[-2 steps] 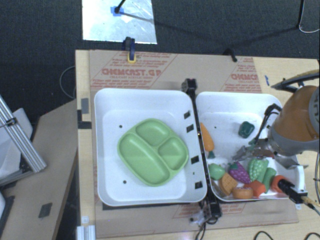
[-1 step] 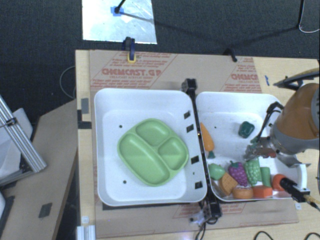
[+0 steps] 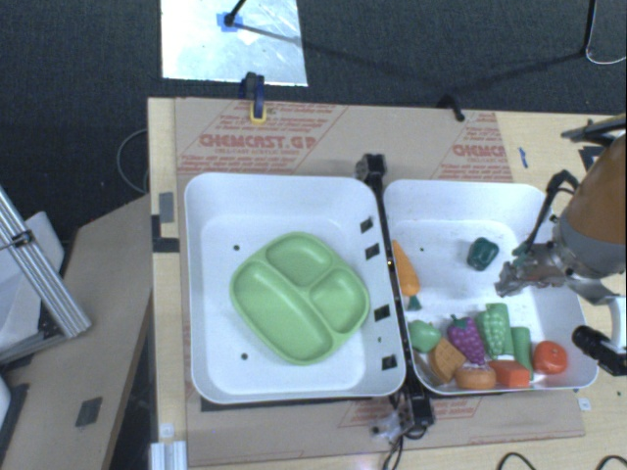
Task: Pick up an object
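Note:
The right bin holds several toy foods. A dark green pepper lies alone near its middle, and an orange carrot rests against the left wall. Along the front lie a green round piece, purple grapes, a green cucumber, a red tomato and some orange and red pieces. My gripper hangs over the right part of this bin, just right of and below the pepper and above the cucumber. Nothing is visibly held in it.
The left bin holds a light green divided plate. A black divider with clips runs between the bins. The grey arm comes in over the right bin's right edge. A black part sticks out near the tomato.

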You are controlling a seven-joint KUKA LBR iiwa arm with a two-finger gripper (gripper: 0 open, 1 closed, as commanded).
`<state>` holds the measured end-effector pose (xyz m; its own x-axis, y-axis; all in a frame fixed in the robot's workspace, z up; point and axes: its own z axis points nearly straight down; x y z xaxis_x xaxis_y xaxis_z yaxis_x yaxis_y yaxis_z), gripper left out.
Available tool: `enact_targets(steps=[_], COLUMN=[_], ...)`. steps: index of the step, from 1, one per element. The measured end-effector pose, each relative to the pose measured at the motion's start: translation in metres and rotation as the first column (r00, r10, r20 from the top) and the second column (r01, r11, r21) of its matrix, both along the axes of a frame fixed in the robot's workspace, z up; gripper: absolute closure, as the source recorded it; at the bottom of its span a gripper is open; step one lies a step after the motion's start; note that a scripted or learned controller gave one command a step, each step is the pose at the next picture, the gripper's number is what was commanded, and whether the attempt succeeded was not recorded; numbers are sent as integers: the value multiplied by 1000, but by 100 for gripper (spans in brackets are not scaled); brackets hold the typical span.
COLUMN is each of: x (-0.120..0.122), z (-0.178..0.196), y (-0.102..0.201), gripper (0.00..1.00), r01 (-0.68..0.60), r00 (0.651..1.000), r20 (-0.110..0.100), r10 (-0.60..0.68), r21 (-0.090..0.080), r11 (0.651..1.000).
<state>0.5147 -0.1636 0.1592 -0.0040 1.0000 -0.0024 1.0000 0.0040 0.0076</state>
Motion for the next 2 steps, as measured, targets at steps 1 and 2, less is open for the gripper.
enact_targets(steps=[1, 2], x=[6, 8], z=[53, 66], y=[-10, -10], gripper=[100, 100], r01=[0, 0], r00=[1000, 1000], r20=[-1, -4], r10=[0, 0], r21=[0, 1], r11=[1000, 1000])
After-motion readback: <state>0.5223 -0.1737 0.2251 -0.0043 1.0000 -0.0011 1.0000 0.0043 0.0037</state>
